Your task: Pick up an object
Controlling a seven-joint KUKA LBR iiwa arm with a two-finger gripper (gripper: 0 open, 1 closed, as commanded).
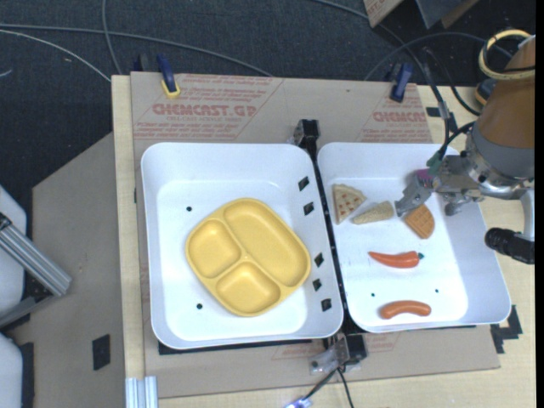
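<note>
Nearest the camera in the right bin point(484, 300) lies a sausage point(405, 309), then a red chilli point(395, 259) just above it. In the left bin point(161, 228) sits a yellow divided plate point(246, 255). Farther back my gripper point(414, 195) hangs low over the right bin (reaching in from the right), its tip between a pale wedge point(372, 213) and an orange cookie point(419, 222), perhaps touching them; whether my fingers are spread I cannot tell. A waffle triangle point(346, 201) lies beyond
</note>
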